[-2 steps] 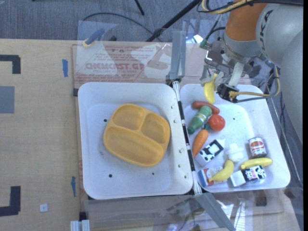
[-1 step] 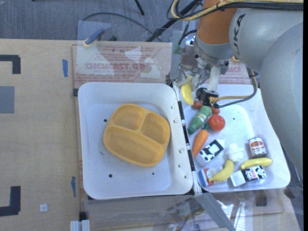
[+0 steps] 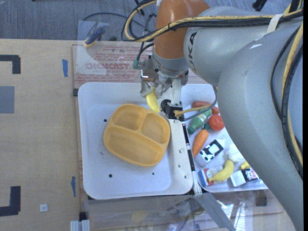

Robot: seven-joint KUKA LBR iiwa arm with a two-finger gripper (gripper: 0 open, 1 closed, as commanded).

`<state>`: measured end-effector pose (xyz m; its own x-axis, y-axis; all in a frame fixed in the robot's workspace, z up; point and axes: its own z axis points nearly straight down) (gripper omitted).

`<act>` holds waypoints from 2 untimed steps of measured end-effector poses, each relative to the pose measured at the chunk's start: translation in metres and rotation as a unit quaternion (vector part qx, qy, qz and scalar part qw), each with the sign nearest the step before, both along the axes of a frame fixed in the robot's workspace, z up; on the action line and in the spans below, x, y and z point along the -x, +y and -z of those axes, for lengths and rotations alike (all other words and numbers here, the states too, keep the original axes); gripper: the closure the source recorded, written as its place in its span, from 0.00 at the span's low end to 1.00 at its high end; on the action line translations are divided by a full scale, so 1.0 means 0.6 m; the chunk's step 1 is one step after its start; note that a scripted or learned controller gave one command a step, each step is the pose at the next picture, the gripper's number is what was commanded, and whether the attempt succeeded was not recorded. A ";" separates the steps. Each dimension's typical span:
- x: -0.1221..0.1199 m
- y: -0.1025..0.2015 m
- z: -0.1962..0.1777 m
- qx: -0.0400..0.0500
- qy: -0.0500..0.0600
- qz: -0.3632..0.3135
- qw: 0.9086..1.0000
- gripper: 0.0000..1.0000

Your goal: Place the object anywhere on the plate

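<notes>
Pincer (image 3: 155, 96) pinching small yellow banana-shaped object (image 3: 152, 101) just past yellow three-compartment plastic plate (image 3: 137, 134) rim; early release risks a miss.

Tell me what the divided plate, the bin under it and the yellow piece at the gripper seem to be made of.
Divided plate: likely moulded plastic, matte orange-yellow, with soft rounded compartment ridges.
Left bin: looks like smooth white plastic or coated metal, slightly glossy; hard to tell which.
Yellow piece: probably toy plastic, glossy and uniformly coloured, possibly a banana. It sits at the gripper; its exact shape is partly hidden.
</notes>
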<state>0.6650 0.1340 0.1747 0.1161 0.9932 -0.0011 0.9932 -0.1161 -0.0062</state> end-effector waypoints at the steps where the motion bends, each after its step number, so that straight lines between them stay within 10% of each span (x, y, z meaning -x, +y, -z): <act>1: -0.002 0.015 -0.041 0.000 -0.003 0.061 0.998 1.00; 2: -0.002 0.015 -0.041 0.000 -0.003 0.061 0.998 0.00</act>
